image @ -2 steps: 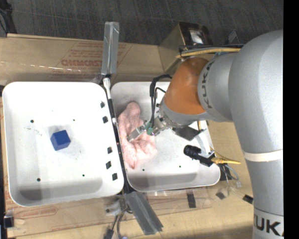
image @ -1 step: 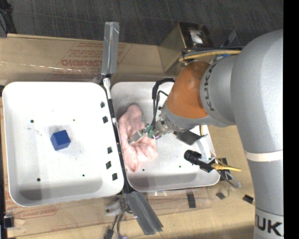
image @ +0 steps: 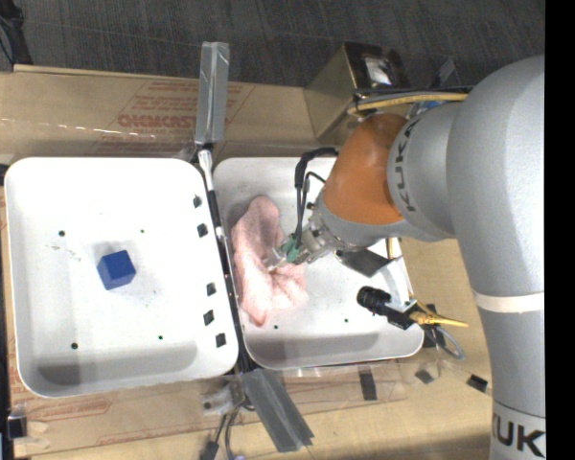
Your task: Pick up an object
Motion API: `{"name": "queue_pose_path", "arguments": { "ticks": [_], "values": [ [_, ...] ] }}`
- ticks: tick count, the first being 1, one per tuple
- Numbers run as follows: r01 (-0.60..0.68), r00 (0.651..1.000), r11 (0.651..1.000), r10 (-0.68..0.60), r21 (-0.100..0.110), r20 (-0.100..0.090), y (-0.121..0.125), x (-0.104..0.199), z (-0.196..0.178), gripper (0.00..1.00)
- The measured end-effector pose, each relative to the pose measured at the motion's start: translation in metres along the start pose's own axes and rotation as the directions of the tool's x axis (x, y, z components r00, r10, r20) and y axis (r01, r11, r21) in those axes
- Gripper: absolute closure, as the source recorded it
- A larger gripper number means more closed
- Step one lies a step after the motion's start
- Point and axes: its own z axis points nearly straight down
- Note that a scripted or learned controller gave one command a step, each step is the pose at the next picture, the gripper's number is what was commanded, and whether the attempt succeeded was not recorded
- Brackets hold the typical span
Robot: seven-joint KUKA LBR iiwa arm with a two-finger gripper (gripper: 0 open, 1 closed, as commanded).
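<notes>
Pink cloth (image: 259, 262) lies crumpled in the left half of the right bin (image: 364, 338), along the wall shared with the left bin (image: 38, 333). Gripper (image: 291, 251) is down on the cloth's right edge, touching it; released or clenched: cannot tell. Blue cube (image: 117, 268) sits in the left bin, well apart.

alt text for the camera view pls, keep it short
The arm reaches from the right into the right bin, its gripper low at the right edge of a pink cloth crumpled along that bin's left side. The left bin holds a blue cube.
</notes>
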Motion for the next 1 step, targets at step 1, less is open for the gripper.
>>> {"name": "queue_pose_path", "arguments": {
  "ticks": [1],
  "values": [
    [-0.001, 1.0, 1.0, 0.001, 0.0, 0.002, -0.0003, -0.0011, -0.0005, 0.0]
  ]
}}
